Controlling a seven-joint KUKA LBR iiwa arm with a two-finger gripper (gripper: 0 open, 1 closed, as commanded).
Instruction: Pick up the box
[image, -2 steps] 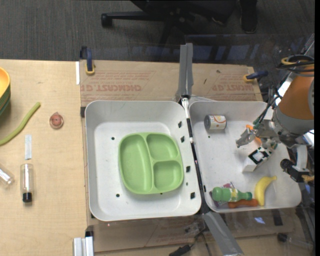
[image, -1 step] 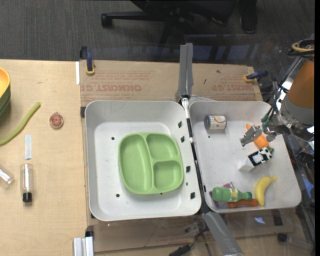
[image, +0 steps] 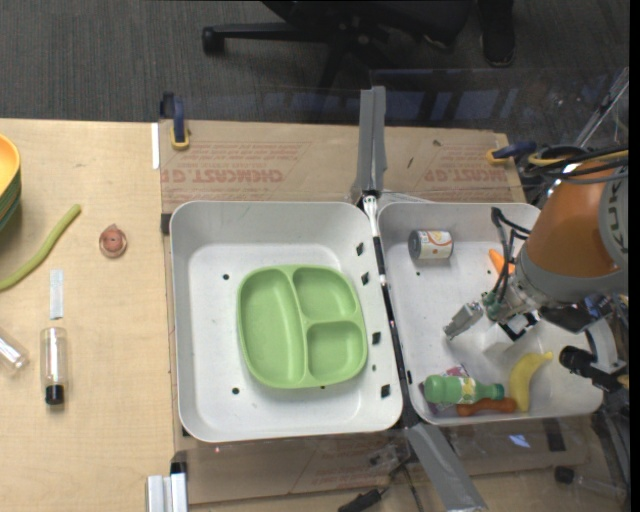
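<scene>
In the right bin (image: 560, 405), a small white and tan container with a yellow label (image: 431, 243) lies near the back wall; it is the only box-like thing I can make out, though it may be a can. My gripper (image: 465, 320) hangs low over the middle of that bin, pointing down and to the left. It sits well in front of the container and apart from it. I see nothing held in it. The grey arm with its orange band (image: 570, 235) covers the bin's right side.
A yellow banana (image: 527, 378), a green-and-pink bottle (image: 458, 388) and a red-orange piece (image: 490, 405) lie along the right bin's front. An orange item (image: 497, 260) pokes out beside the wrist. The left bin (image: 200, 300) holds a green divided plate (image: 302, 325).
</scene>
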